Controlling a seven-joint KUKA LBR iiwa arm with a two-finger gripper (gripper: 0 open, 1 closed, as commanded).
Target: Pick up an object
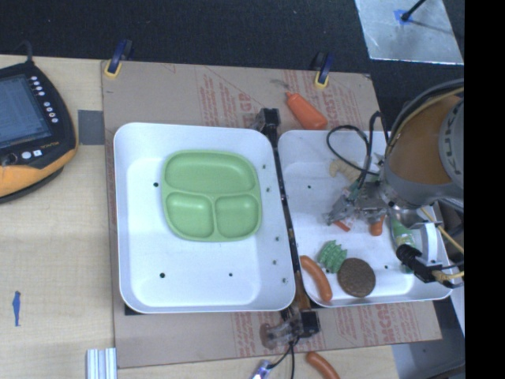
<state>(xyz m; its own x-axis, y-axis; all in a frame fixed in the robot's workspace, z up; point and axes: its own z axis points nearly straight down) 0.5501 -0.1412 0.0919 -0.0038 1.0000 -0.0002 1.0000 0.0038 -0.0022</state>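
Observation:
My gripper (347, 210) is down in the right bin (312, 160), near its middle, with the grey and orange arm coming in from the right. A small orange piece (342, 226) lies just under the fingertips. Another small orange item (376, 227) lies to the right of it. A green bumpy object (332, 255), a brown round disc (357, 277) and a sausage (315, 279) lie in the front part of that bin. Nothing is visibly held between the fingers.
The left bin (142, 235) holds a green divided plate (211, 193). An orange carrot (305, 111) lies on the cardboard behind the right bin, and another sausage (323, 365) lies in front. A teach pendant (28, 129) sits at far left. Black cables (351, 144) loop over the right bin.

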